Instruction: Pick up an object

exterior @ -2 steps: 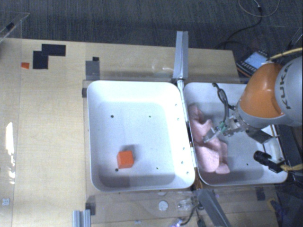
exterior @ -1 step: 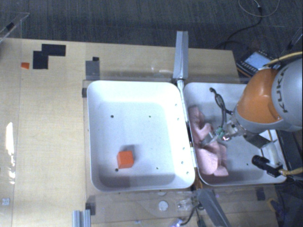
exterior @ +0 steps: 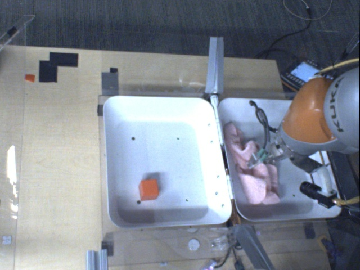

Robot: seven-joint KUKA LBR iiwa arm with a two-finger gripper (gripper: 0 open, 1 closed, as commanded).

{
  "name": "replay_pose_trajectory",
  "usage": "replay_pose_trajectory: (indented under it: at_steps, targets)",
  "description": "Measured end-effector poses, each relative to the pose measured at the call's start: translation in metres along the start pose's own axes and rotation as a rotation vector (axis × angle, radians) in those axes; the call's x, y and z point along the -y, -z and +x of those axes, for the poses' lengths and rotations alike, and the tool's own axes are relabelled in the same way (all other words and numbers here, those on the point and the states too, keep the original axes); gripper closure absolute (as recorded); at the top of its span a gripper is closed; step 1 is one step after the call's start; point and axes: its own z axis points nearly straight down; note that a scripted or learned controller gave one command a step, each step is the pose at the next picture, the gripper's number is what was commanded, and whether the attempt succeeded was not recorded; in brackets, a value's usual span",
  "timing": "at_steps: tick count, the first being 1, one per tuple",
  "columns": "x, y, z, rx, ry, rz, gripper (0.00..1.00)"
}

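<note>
A crumpled pink cloth [exterior: 250,167] lies along the left side of the right bin [exterior: 292,207]. An orange block [exterior: 149,189] sits near the front left of the left bin [exterior: 157,117]. My gripper [exterior: 260,157] hangs low over the pink cloth's middle, under the orange band of the arm [exterior: 306,117]. Its tips sit right at the cloth's upper folds, and the arm's body hides part of them.
A metal divider post [exterior: 215,66] rises behind the seam between the two bins. Black and orange markers [exterior: 53,66] lie on the wooden bench at far left. Cables and a small screen [exterior: 304,72] sit behind the right bin.
</note>
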Motion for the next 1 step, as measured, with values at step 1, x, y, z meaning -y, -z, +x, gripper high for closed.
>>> replay_pose_trajectory:
  at_steps: [1]
  targets:
    - [-0.0803, 0.0784, 0.0053, -0.005, -0.333, 0.024, 1.00]
